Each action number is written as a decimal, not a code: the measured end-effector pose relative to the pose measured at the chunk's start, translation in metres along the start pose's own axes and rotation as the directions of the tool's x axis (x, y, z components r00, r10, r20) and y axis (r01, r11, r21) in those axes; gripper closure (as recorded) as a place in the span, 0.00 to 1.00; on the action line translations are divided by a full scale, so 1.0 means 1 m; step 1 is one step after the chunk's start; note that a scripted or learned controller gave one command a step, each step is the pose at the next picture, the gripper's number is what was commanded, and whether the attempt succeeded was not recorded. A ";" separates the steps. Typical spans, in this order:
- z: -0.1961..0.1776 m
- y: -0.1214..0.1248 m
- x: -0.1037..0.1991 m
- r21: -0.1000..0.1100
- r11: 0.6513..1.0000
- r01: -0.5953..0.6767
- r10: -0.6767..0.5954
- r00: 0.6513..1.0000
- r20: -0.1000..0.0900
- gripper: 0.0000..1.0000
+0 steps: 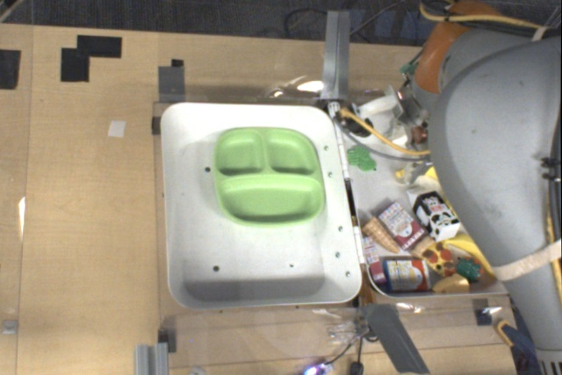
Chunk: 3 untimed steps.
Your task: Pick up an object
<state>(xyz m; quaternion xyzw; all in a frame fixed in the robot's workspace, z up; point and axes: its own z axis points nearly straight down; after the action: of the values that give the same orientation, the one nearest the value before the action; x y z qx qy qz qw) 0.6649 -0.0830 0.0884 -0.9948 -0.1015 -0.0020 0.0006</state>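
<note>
Grey metal of the bulky robot arm (pixel 500 154), banded in orange near the wrist, is seen covering much of the right white bin (pixel 373 189) from three o'clock. The left shallow white bin (pixel 184 268) is occupied at its centre by a green three-compartment plastic tray (pixel 266 174). Small objects are heaped at the right bin's five o'clock corner: a red-labelled can (pixel 402 274), a printed snack packet (pixel 399 224), a black-and-white toy (pixel 436 213). A green scrap (pixel 361 159) lies at eleven o'clock. The gripper's state cannot be told.
</note>
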 end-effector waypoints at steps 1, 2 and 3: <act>-0.012 -0.001 0.002 0.001 1.000 0.002 -0.002 1.000 -0.004 1.00; -0.001 0.036 -0.029 -0.005 1.000 0.004 -0.004 1.000 -0.004 1.00; 0.000 0.059 -0.011 -0.002 1.000 0.007 -0.007 1.000 -0.004 1.00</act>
<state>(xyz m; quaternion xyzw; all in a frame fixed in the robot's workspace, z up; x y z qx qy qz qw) 0.6659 -0.1427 0.0886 -0.9944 -0.1052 -0.0038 -0.0001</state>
